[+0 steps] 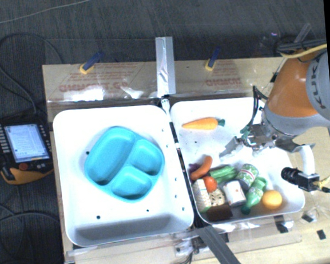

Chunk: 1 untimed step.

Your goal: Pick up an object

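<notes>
My gripper (241,141) hangs over the middle of the right bin (231,106), reaching in from the orange-banded arm (294,97) on the right. Nothing shows held in it. A carrot (200,123) lies alone near the bin's far side, up and left of the gripper. Just below the gripper is a pile: a reddish sausage (201,167), a green cucumber (223,172), a green can (249,174), a white box (234,192), a cracker block (208,197) and an orange (271,199).
The left bin (75,217) holds a blue divided tray (124,161). A metal post (165,65) stands behind the wall between the bins. A teach pendant (20,148) lies on the floor at the left. A black fitting (295,177) juts over the right bin's edge.
</notes>
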Available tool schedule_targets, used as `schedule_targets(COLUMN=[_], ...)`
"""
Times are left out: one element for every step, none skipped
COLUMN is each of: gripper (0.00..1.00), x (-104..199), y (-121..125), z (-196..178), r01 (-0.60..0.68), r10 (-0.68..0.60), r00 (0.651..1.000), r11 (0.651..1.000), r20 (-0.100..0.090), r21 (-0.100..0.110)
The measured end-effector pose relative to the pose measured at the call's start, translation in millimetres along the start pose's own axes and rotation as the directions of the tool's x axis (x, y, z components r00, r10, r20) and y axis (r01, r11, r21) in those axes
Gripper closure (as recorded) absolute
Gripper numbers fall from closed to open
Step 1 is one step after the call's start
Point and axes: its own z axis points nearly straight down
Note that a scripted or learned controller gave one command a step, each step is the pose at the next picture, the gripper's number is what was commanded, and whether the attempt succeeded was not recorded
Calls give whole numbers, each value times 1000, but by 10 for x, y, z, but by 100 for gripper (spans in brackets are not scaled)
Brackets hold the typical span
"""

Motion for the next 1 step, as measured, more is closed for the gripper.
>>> schedule_targets(gripper=[0], x=[117], y=[973], z=[-54], r01=[15], r10=[-15], r00=[1000], r11=[1000], r20=[1], r21=[-2])
